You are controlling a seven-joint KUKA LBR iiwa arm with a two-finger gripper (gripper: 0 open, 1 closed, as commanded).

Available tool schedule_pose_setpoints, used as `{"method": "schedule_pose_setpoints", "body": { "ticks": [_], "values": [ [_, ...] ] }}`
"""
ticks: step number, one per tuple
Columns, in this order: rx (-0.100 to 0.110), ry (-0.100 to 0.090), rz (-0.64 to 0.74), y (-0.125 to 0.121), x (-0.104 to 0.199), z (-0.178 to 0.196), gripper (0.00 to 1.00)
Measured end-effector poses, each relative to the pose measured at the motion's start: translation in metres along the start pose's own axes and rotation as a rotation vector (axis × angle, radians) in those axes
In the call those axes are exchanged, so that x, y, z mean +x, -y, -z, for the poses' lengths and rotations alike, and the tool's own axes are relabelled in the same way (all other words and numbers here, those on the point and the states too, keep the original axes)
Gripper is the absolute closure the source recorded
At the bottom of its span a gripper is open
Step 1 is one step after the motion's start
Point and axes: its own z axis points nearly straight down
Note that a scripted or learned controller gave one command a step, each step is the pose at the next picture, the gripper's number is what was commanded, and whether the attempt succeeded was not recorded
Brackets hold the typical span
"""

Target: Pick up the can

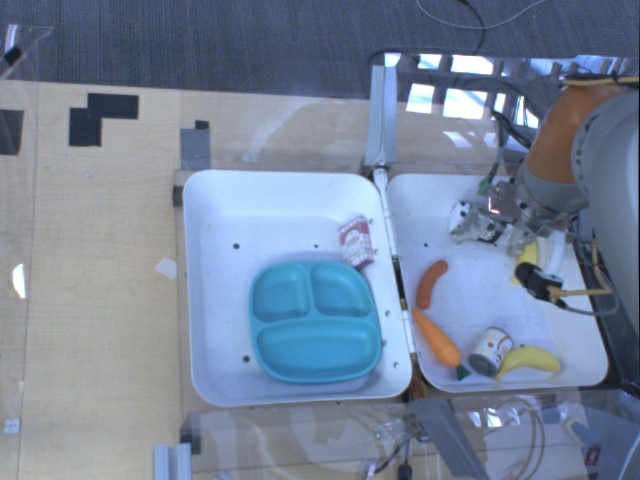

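Remote station, overhead camera. The grey arm with the orange band [560,138] reaches in from the right over the right white bin [590,368]. The two-finger gripper [472,224] sits above that bin's upper part, near its back wall. From this angle I cannot tell whether it is spread or closed.

The small red-and-white can [355,241] lies in the left white bin [205,298]. It is tilted against the bin's right wall, just above the upper right corner of the teal divided plastic plate [315,321]. I put it well apart from the gripper, with the wall between the bins in between.

In the right bin I note an orange-red sausage-shaped piece [431,283] near the left wall. Below it lies an orange toy carrot [438,340]. At the front, a white cup-like cylinder on its side [488,351] is touching a yellow banana [530,361].
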Motion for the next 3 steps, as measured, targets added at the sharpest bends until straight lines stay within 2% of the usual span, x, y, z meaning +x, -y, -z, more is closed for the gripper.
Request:
{"method": "schedule_pose_setpoints", "body": {
  "ticks": [1,2,3],
  "values": [
    [-0.009,-0.003,0.008,-0.003,0.004,0.009,1.00],
    [-0.024,-0.001,0.061,0.099,-0.051,0.002,1.00],
    [-0.028,0.001,0.061,0.098,-0.051,0.001,0.00]
  ]
}}
